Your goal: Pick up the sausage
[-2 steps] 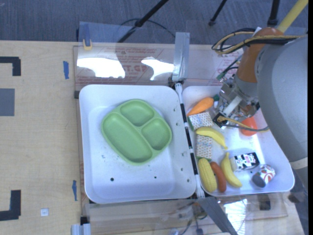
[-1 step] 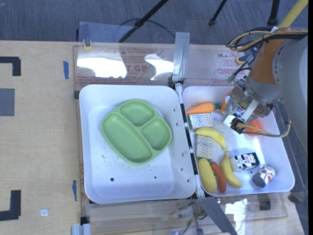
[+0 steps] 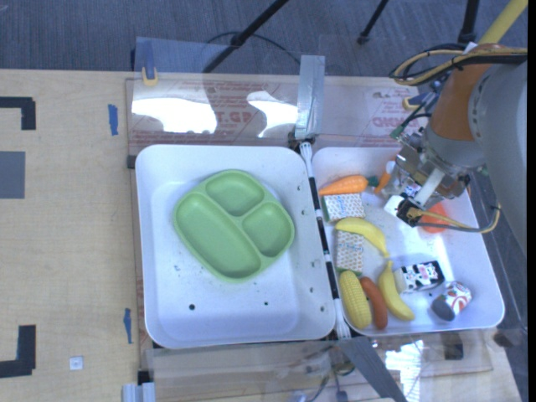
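One sausage [image 3: 374, 302] | lies near-left of gripper [image 3: 408, 187] | between corn [image 3: 354, 298] and banana [image 3: 395, 296] | long axis near–far | gripper state: cannot tell

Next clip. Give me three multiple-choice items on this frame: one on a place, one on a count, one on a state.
1. The sausage lies: A touching the carrot; B between corn and a banana; C outside the bins.
2. The green plate has how many compartments? A two; B three; C five.
3. The sausage is: A lying in the bin; B hanging from the gripper; C on the green plate.

Answers: B, corn and banana flank it; B, three wells show; A, it rests on the bin floor, apart from the gripper.
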